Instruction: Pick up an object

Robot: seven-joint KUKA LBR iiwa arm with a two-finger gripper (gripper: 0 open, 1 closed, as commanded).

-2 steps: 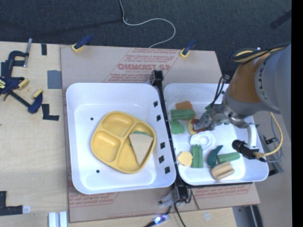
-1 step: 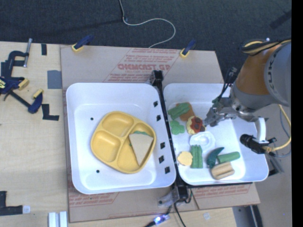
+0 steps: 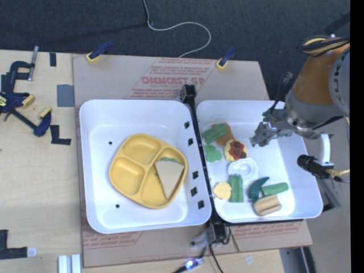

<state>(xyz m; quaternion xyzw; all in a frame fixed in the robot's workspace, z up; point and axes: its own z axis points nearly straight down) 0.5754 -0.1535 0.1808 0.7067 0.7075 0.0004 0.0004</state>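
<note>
The right bin (image 3: 301, 152) holds several toy foods: a green and orange piece (image 3: 218, 133), a red and yellow piece (image 3: 235, 149), a small green piece (image 3: 213, 153), a white ring-shaped piece (image 3: 243, 167), a green bean bundle (image 3: 236, 187), a yellow round (image 3: 222, 191), a teal and green piece (image 3: 266, 187) and a tan bread roll (image 3: 267, 205). My gripper (image 3: 263, 136) hangs over the right bin's upper middle, just right of the red and yellow piece. Nothing shows between its dark fingers.
The left bin (image 3: 96, 124) holds a yellow divided plate (image 3: 133, 169) with a tan sandwich wedge (image 3: 170, 175) in its right compartment. Black clips line the divider between the bins. Clamps (image 3: 20, 104) lie at the far left of the bench. A white cable (image 3: 182, 30) curls behind.
</note>
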